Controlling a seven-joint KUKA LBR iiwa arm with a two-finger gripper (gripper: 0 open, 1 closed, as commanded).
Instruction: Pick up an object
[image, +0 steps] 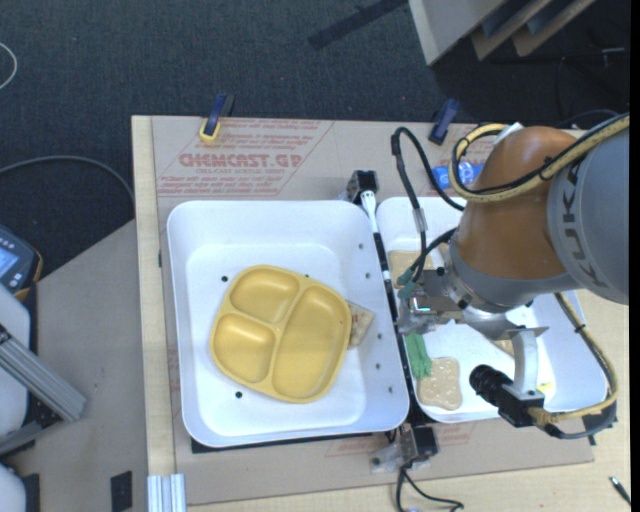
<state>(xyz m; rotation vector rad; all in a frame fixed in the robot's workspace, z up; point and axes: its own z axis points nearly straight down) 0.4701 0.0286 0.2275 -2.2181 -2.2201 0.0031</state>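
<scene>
The left white plastic bin (190, 300) holds a yellow plastic plate with three compartments (280, 333), lying flat near its middle. A small pale, flat scrap (361, 322) pokes out from under the plate's right edge, close to the bin's right wall.

Moving right, the right white bin (400, 215) touches the left one along a shared wall. At its near left corner lie a green strip-shaped object (417, 353) and, just beside it on the near side, a tan, flat, bread-like piece (440, 383). A beige object (404, 264) shows farther back along the same left wall, partly hidden by cables.

The grey arm with its orange band (520, 205) covers most of the right bin. The gripper (425, 305) hangs low over that bin's left side, just above the green strip; whether it is spread or closed I cannot tell, and nothing is visibly between them. Both bins rest on a cardboard-covered surface (250, 150) printed with red lettering.
</scene>
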